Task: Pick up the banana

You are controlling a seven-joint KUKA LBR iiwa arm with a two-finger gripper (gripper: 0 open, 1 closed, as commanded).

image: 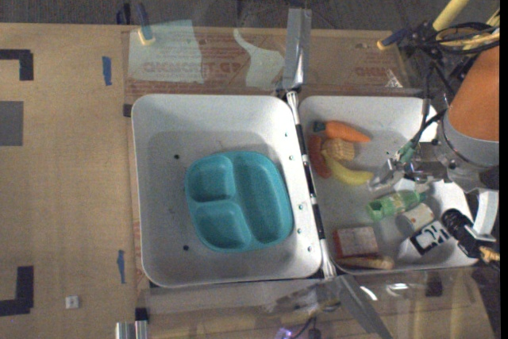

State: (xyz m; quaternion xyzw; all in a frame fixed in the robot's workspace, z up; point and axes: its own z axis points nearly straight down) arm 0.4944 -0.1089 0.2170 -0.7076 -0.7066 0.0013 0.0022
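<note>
Nearest the lens, along the lower edge of the right bin [349,109], lie a small red packet [356,238] and a black-and-white block [429,237], with a green bottle [394,205] just above them. From this high slanted view, my claw [389,175] hangs over the middle of that bin, just beside the right tip of the banana [347,170]; whether it is spread or closed I cannot tell, for the metal parts blur together, and nothing sits visibly between them. That banana rests against the bin's left wall, curved, touching a red piece [317,156] on its left and lying under a pale corn-like chunk [339,148] and an orange carrot [346,131]. Crowding is my worry: coming down at the tip, I would judge the fruit likely to roll or slide away, or I might pinch the bottle beside me instead. Closing too near the wall could catch the red piece along with it. Over in the left bin [151,171] sits a teal divided tray [237,199], well apart and no hazard.
</note>
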